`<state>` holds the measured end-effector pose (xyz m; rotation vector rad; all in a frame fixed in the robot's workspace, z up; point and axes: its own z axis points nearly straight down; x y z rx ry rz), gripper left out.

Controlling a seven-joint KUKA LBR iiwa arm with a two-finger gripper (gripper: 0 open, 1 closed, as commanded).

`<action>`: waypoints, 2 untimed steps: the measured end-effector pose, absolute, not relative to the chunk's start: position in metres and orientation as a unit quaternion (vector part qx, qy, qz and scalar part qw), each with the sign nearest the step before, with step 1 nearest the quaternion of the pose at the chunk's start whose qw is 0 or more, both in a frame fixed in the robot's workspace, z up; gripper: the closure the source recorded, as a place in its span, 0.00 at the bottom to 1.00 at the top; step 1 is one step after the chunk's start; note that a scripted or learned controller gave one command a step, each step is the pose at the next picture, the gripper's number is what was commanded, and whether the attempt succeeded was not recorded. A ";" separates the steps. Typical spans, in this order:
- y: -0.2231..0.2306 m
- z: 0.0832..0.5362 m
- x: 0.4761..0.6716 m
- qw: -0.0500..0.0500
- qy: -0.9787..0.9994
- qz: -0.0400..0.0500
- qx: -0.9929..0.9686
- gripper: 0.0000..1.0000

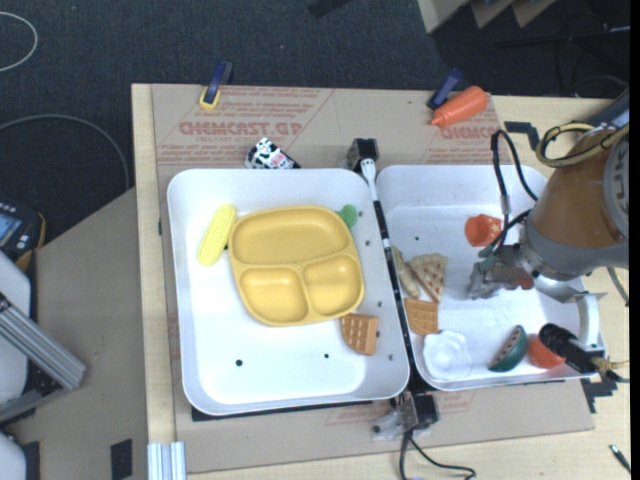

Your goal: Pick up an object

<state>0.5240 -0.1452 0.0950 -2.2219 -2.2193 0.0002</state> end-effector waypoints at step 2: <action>-0.155 0.219 0.527 -0.004 -0.708 -0.002 -0.707 1.00</action>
